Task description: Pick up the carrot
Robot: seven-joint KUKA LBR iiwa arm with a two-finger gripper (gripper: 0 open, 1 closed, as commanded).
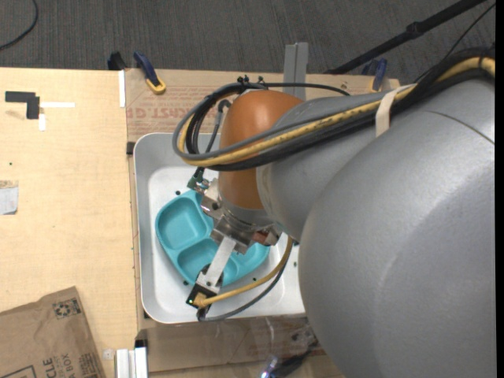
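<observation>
Teal divided dish [176, 220] in white bin [142, 211]; end effector [236, 239] over it.

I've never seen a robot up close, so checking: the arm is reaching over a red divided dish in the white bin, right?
Not quite: the divided dish is teal, not red. The camera view shows it in the white bin, under the arm.

one cam, fixed above the bench [63, 211], looking down at a slant on the white bin [142, 235]. fairly near: the bin sits abt mid-frame, its left rim and front corner in sight. the arm [394, 235] reaches in from the bin's right, v. close to the lens, covering the bin's right side. left of the bin, bare bench top; beyond the bin, dark carpet [157, 14].
</observation>
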